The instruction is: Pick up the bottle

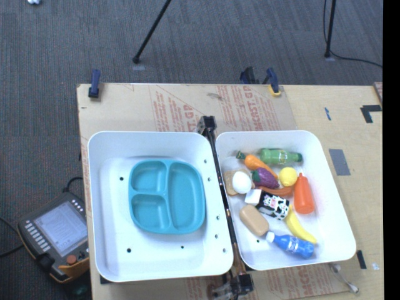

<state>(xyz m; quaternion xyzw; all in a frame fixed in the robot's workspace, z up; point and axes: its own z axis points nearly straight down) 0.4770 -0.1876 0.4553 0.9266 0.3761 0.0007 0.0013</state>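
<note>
Nearest me, at about 5 o'clock in the right bin [327, 161], a blue bottle [292, 244] lies on its side with its white cap towards the bin's middle. Just beyond it are a banana [300, 227] and a tan, bread-like lump [254, 220]. Past those is a small black-and-white cow-patterned carton [274, 204].

At 3 o'clock an orange bottle [303, 194] lies with its tip pointing away from me, close beside a lemon [288, 176]. Around the bin's centre a white egg [241, 182] and a purple eggplant [267, 177] are crowded together. A carrot [256, 162] slants just behind them. At 12 o'clock, by the far wall, a green bottle [280, 156] lies crosswise.

The left bin [100, 167] holds a teal divided plate [167, 195] at its middle. Both bins sit on the brown worktop [156, 105], whose far edge carries blue clamps [94, 84]. A control pendant [56, 236] lies on the carpet at 8 o'clock from the worktop.

I cannot tell whether the jaws are apart or together.
</note>
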